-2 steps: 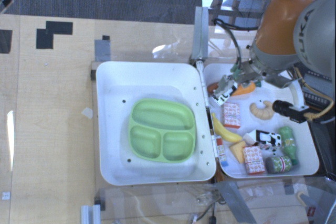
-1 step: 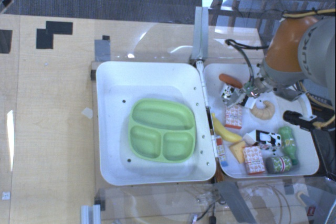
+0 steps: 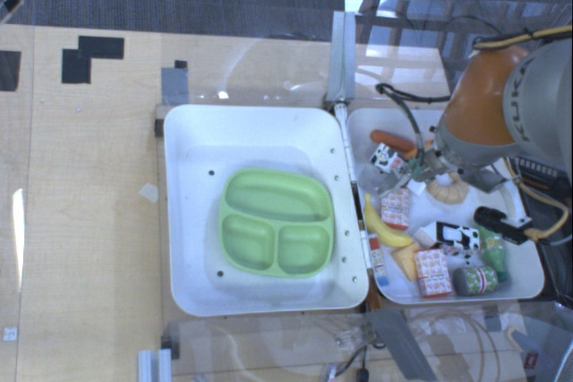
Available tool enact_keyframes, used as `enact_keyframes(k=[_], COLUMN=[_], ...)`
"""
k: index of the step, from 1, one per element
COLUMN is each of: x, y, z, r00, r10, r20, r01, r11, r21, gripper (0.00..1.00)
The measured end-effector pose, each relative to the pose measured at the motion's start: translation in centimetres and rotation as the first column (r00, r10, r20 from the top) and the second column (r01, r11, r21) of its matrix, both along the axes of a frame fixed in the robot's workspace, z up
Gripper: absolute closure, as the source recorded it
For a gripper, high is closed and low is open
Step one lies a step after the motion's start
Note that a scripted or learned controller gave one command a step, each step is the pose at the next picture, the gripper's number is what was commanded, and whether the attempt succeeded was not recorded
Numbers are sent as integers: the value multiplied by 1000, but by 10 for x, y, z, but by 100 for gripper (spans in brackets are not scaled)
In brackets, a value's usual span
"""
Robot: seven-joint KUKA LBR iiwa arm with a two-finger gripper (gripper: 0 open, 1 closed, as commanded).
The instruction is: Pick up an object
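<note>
From the camera above, the left bin (image 3: 179, 219) holds a green divided tray (image 3: 276, 222), and the right bin (image 3: 535, 282) is crowded with toy food. The arm (image 3: 510, 98) reaches in from the right, and its gripper (image 3: 419, 167) sits low over the upper middle of that clutter. Whether the claw is open or closed I cannot tell; the wrist hides it.

Nearest the gripper are a black-and-white cow figure (image 3: 385, 159), a red sausage (image 3: 392, 140), a pastry-like piece (image 3: 446, 189) and a red patterned carton (image 3: 395, 208), with a banana (image 3: 385, 226) lying beside the bin's left wall.

No item is plainly held, so I judge the pick is not yet done. To do it well, the gripper should centre on one free-standing item, come straight down, and close only once neighbours are clear of the grasp.
</note>
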State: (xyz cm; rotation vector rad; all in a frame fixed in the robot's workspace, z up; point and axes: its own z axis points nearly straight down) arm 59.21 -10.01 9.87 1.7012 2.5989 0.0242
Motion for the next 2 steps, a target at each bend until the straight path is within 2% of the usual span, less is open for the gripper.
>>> enact_keyframes(k=[1, 2], x=[3, 29], y=[2, 52], z=[12, 142], r00=[1000, 995], r10=[4, -91], r20=[7, -31], r01=[-4, 92], r11=[1000, 996], r21=[1, 6], gripper=[100, 100])
